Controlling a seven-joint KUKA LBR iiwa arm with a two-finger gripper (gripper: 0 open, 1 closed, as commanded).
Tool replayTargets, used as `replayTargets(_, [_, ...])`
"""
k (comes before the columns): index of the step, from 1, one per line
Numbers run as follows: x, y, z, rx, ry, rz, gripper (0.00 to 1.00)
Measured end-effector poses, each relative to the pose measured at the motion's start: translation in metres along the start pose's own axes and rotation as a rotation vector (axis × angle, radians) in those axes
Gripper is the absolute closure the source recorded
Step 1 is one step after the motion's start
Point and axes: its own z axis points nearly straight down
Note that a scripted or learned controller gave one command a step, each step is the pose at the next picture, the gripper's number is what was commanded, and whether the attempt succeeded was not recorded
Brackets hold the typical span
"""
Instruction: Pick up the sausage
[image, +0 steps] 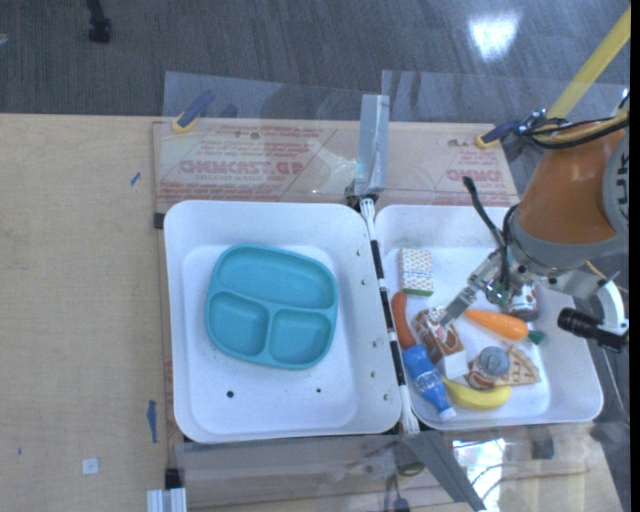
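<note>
Sausage (401, 318) lies in the right bin (575, 400), close along its left wall, a reddish-orange toy piece running lengthwise beside the divider, with a blue bottle (424, 381) just past its near end and a checkered block (416, 270) by its far end. It looks light, stiff and smooth, likely slippery plastic; a hold across its narrow middle seems safest. The arm leans in from the desk's right edge, wrist angled down-left, the tool (447, 316) over a brown toy (441, 335) near the sausage. Whether the tool is wide or narrow, I cannot tell.
</note>
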Motion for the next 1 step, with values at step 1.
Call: replayTargets(1, [-0.0625, -0.0268, 0.0374, 0.002, 0.000, 0.044, 0.00])
